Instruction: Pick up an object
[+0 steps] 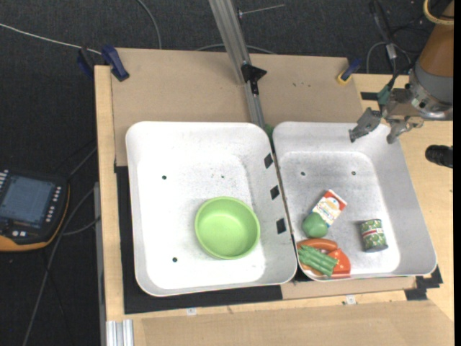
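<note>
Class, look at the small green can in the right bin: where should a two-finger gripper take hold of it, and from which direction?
Probably across the curved sides of the green can, coming straight down from above. It stands apart from the carton and the bin wall, leaving finger room on both sides. The gripper is open.

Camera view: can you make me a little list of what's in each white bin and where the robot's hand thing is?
left bin: one green bowl, upright, near the front
right bin: four things, all in the front half
carton: small, white and red, leaning on a green ball
can: small, green label, apart from the others
veggie plate: orange and green, front left corner
end effector: fingers apart, over the right bin's back edge, holding nothing
</note>
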